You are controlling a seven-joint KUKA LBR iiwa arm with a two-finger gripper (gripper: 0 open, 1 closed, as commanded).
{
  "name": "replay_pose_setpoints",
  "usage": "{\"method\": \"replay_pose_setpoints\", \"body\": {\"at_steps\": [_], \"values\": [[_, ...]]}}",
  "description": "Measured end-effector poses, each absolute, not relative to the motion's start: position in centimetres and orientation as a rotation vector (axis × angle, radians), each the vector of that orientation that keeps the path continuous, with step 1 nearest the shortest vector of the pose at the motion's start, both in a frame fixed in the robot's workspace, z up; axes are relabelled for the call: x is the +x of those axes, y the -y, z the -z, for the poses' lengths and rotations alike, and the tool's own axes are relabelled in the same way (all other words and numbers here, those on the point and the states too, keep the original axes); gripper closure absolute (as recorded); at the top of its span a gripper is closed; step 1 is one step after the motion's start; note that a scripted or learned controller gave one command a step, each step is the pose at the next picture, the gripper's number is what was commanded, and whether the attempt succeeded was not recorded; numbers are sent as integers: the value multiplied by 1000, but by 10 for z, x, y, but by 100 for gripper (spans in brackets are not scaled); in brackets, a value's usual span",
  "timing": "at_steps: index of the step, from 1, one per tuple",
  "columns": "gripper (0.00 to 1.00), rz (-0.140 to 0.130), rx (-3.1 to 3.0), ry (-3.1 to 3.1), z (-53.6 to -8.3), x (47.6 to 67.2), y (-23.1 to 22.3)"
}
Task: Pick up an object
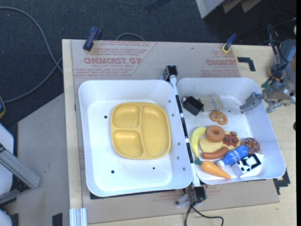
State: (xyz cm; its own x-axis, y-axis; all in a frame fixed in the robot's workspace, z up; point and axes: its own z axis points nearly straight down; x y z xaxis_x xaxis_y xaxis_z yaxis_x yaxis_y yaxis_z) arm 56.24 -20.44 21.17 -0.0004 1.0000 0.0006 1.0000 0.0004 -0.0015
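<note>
Objects for picking lie in the right bin (275, 140), mostly crowded toward its near end. A donut (215, 134) sits on top of a banana (196, 139) and a slice of bread (207, 146), with a sausage (215, 153) lying along the bread's near edge. A slice of pizza (231, 139) lies just beside the donut on the right. A blue bottle (233, 155) lies tilted on its side, its cap end pointing toward the near corner. An orange carrot (215, 169) rests at the near rim, pointing left. A black-and-white patterned block (248, 164) sits beside the bottle, and a chocolate sprinkled donut (251, 144) lies just behind it. A pretzel (218, 117) lies apart from the pile toward the bin's middle. Further back, a black box (193, 105) and a grey speckled pad (212, 101) lie near each other.

The pincer (250, 102) hangs over the far right part of the same bin, above bare white floor and well apart from the pile. It holds nothing; whether it stands apart or together cannot be told.

The left bin (89, 126) holds a yellow three-compartment plate (140, 130) at its centre. Both bins rest on the tabletop (141, 60), which bears red printed lettering and a blue clamp (91, 38) at its far left edge.
</note>
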Motion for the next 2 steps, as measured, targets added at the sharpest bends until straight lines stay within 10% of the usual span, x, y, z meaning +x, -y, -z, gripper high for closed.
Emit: {"method": "replay_pose_setpoints", "body": {"at_steps": [1, 2], "values": [[0, 0, -2216, 2220, -157, 605, 116], [0, -1, -2221, 2219, -84, 572, 136]]}}
